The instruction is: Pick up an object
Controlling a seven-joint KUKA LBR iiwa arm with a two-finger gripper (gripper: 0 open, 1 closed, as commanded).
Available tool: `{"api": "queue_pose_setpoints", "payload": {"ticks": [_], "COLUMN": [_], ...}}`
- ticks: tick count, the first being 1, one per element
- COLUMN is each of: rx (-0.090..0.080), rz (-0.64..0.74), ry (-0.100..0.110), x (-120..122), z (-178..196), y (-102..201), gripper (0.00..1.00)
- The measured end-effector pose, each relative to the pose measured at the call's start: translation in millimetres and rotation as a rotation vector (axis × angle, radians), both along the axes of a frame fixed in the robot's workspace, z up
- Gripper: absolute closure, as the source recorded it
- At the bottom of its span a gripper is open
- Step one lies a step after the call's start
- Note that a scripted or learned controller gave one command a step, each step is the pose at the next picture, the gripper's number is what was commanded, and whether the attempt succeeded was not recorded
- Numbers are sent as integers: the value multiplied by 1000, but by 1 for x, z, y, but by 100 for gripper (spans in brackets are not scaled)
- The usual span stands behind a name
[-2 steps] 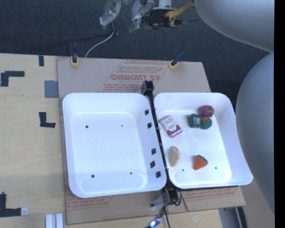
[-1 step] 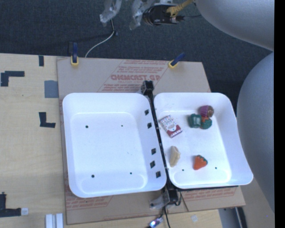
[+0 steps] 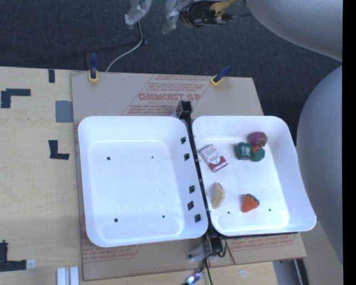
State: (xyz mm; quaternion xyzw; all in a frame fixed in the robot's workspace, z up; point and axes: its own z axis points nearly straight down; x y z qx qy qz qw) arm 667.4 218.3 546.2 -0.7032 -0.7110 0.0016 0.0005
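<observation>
Five small items are noted in the right bin (image 3: 289,167): a red-and-white packet (image 3: 213,157), a green toy (image 3: 248,151), a purple piece (image 3: 257,138), a tan piece (image 3: 218,195) and an orange strawberry (image 3: 250,203), spaced for single picking. The end effector (image 3: 153,14) is parked high beyond the tabletop; its state cannot be told.

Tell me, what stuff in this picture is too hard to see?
- Gripper: blurred at the camera view's top edge, partly cut off; how its fingers stand is unclear.
- Small red and white packet in the right bin: printing too small to read.
- Green toy and purple toy: touching, too small to identify.
- Arm: cut off at the right.
</observation>
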Motion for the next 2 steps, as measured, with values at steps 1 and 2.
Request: {"api": "queue_pose_setpoints", "payload": {"ticks": [1,2], "rx": [0,0], "rz": [3,5], "ry": [1,1], "x": [0,0], "z": [10,19], "y": [1,3], "gripper": [100,100]}}
